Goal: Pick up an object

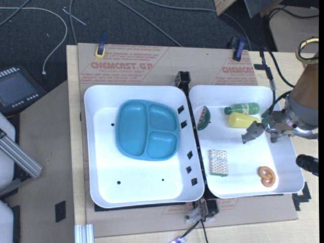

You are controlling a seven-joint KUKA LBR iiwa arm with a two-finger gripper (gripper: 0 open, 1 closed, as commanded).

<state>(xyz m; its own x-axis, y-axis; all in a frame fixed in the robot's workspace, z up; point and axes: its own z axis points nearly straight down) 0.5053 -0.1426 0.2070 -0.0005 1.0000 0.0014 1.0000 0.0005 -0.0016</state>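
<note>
Surface: desk [152, 54], a pale board printed with red lettering, two blue clamps at its far edge; dark floor with loose cables beyond, a small screen [17, 87] at 9 o'clock.

Left bin [101, 186]: one blue divided plate [148, 129], lying flat toward the far half. Near half bare, wide open room.

Right bin [223, 189], touching the left bin along a black centre strip:
- watermelon slice toy [203, 117], at 10 o'clock, against the left wall.
- patterned packet [218, 162], at 7 o'clock, flat.
- green bottle [243, 108], at 12 o'clock, on its side.
- yellow object [242, 120], just beside the bottle, touching or nearly so.
- pretzel [267, 176], at 5 o'clock, near the right wall.

Gripper [260, 129]: at 3 o'clock over the right bin, just beside the yellow object; fingers parted, nothing between them. Bare floor lies between packet and pretzel.
</note>
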